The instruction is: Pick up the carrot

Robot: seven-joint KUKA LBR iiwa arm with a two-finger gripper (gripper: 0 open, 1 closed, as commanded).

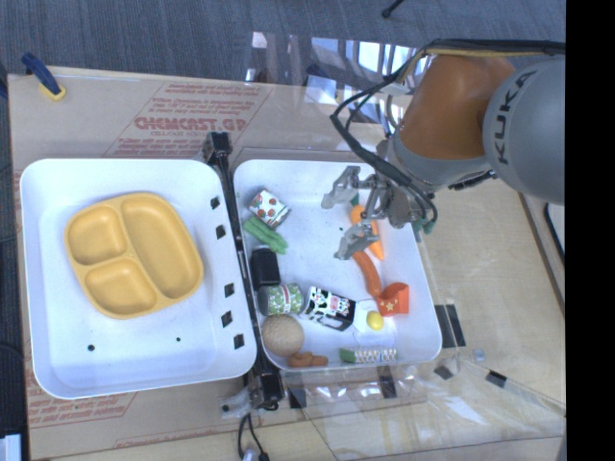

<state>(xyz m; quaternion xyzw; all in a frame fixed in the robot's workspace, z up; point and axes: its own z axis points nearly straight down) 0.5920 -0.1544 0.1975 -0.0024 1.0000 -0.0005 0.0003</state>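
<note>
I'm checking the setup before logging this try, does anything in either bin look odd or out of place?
Nothing looks spilled or broken. The right bin is crowded, its toys lying at all angles, while the yellow divided plate sits alone in the left bin. The gripper is down at the carrot, which lies flat.

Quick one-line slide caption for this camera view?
Open two-finger gripper straddling the orange carrot in the right white bin, not lifted.

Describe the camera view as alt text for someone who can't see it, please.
A grey and orange robot arm reaches from the right, its gripper straddling an orange carrot in the right bin among small toys. The left bin holds a yellow divided plate.
</note>
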